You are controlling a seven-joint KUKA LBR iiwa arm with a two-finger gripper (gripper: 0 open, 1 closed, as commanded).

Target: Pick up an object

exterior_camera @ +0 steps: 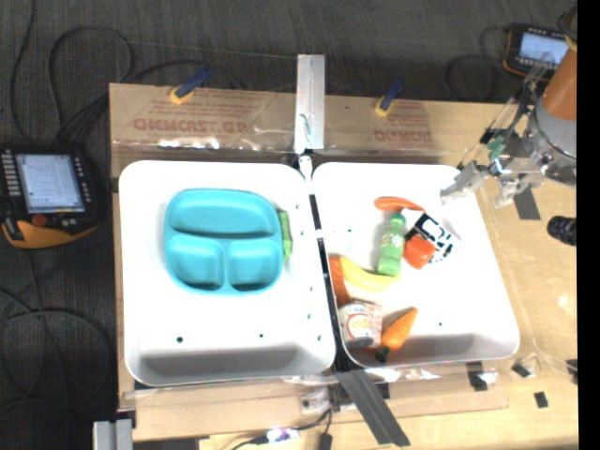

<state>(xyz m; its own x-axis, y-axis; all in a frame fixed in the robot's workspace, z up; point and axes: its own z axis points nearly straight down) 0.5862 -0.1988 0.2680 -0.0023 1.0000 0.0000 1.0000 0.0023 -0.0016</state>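
The gripper (480, 178) hangs over the far right rim of the right bin (487, 279), and with those two pale fingers standing apart and nothing between them, the claw reads as open and empty. Plenty to choose from below: the nearest candidate looks to be the small red, white and black toy (429, 242), lying in the right half of that bin, touching the green bottle (392, 245) on its left. It looks like light, hard plastic, probably slick and a bit lumpy, so a pinch across its narrower body should hold better than a grab at an end, and the bottle sitting right against it could get nudged. The bottle itself is a small green thing with a pale cap, likely rigid and rounded, apt to roll out of a loose grip. Far of it lies an orange pepper-like piece (398, 202); near of it a yellow banana (364, 276), curved and smooth, which I'd take across the middle. Down at the near edge sit a little printed cup (361, 324) and an orange carrot (398, 327), the carrot tapered, so grip the thick end. Over in the left bin (141, 279), a turquoise divided tray (223, 238) rests well apart from the action.
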